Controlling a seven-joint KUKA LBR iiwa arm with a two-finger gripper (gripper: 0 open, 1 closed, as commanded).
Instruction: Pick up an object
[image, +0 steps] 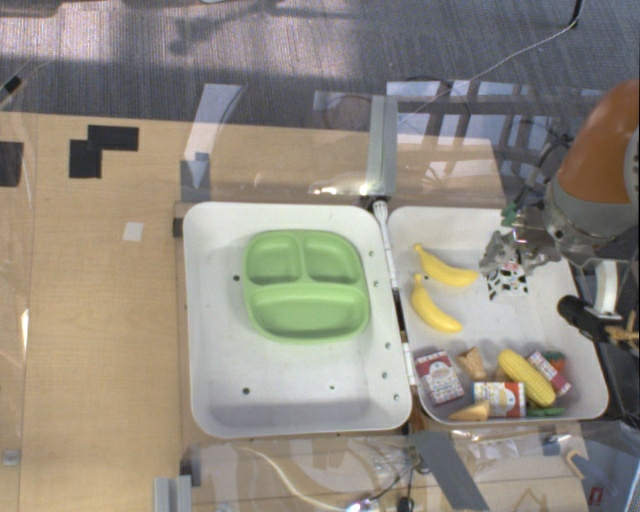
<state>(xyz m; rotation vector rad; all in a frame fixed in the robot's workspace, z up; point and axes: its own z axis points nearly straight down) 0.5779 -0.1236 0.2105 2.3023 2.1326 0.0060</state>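
Bananas (446, 270) are lying just left of my gripper (507, 262) in the right bin (585, 345), long axes slanting down-right; I am hovering beside the upper one, and my grip's state I cannot tell.

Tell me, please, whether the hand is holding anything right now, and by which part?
It cannot be told: the hand hangs over the right bin, above its floor beside the two bananas, with nothing visibly between it.
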